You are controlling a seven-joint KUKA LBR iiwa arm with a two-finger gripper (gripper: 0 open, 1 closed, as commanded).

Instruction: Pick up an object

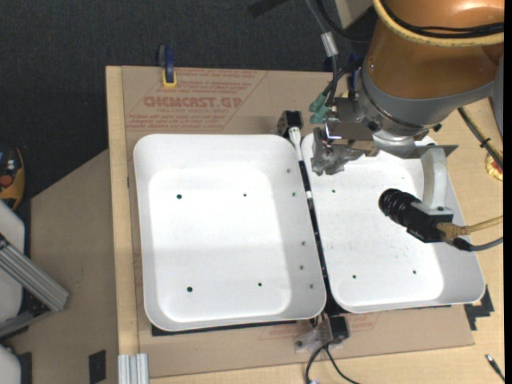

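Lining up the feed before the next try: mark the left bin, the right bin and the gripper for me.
left bin (216, 238), camera view, on its bare white floor.
right bin (376, 254), camera view, on its bare floor.
gripper (328, 160), camera view, at its lower tip over the right bin's far left corner.

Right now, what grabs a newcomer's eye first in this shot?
The big orange band on the arm fills the top right corner, looming over the right bin. Below it the claw hangs at that bin's upper left corner, near the seam between the bins. The left bin is a broad white expanse marked with small dark dots, and a blue and yellow clamp sits at the board's top edge.
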